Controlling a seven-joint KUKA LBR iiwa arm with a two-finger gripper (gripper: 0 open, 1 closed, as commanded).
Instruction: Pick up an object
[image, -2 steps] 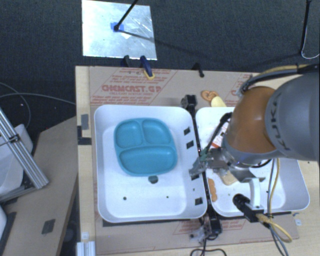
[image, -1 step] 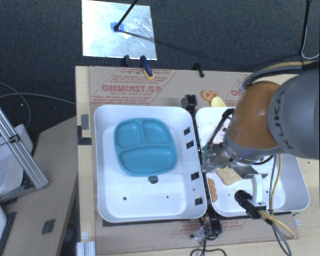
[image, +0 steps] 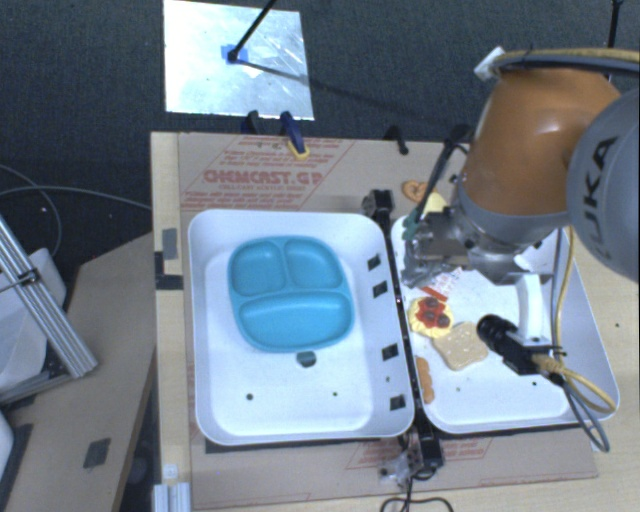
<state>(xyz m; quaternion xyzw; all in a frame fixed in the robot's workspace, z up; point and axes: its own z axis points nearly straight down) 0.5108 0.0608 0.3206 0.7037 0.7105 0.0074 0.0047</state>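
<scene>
Readable text

Red "CHEMCAST GP" on the brown board (image: 335, 165), upper centre of frame. Dark letters "UKA" on the grey arm (image: 606, 205), right edge. Red print on the board's bottom edge is too small to read

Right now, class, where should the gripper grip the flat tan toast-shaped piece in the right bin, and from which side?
Probably from above, pinching the flat tan toast-shaped piece across its lower edges: it lies flat, with a red-and-yellow piece close beside its upper-left.

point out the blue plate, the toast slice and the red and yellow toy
blue plate (image: 295, 318), camera view, middle of its large compartment
toast slice (image: 462, 345), camera view, its middle
red and yellow toy (image: 433, 314), camera view, its red top
</scene>
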